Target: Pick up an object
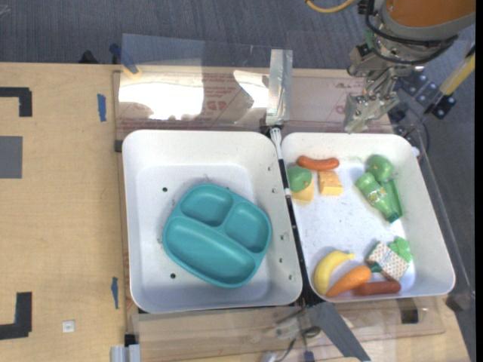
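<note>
My gripper [367, 115] hangs above the back rim of the right bin [434, 225], open, with nothing between its fingers. In that bin, at the back, lie an orange sausage [318, 162], a green and yellow piece [300, 183] and a yellow block [330, 183]. A green vegetable [379, 185] lies at the back right, just in front of the gripper. At the front are a banana [330, 268], a carrot [349, 280], a red sausage [382, 287] and a small patterned box [388, 260].
The left bin [143, 202] holds a teal divided plate [219, 234]. A silver taped divider [278, 89] stands behind the seam between the bins. Yellow cable [332, 6] loops near the arm at the top. Wooden bench lies to the left.
</note>
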